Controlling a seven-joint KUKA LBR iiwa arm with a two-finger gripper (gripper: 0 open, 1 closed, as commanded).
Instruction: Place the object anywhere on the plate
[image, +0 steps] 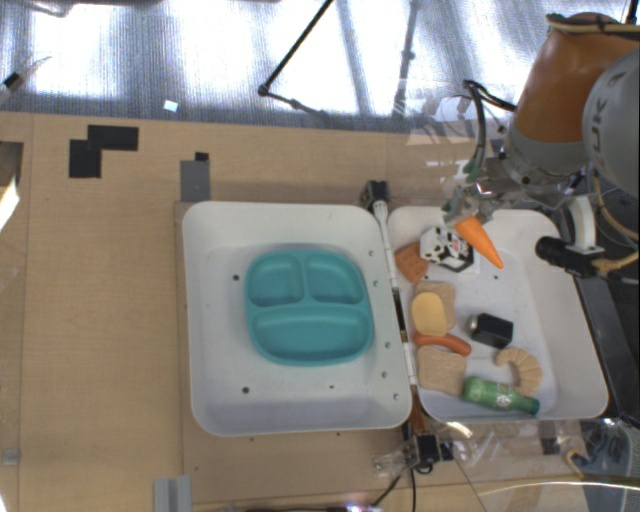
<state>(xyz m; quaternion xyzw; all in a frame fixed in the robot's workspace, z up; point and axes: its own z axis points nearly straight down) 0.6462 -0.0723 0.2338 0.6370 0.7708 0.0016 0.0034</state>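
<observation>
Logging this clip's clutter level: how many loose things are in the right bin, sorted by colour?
Orange or red: 3, namely carrot, sausage, cracker
Tan or yellow: 3, namely yellow piece, bread slice, croissant
Green: 1, bottle
Black: 1, block
Black and white: 1, cow toy
Total: 9

No lettering, label, brand or number is legible on any item, either bin, or the arm.
</observation>
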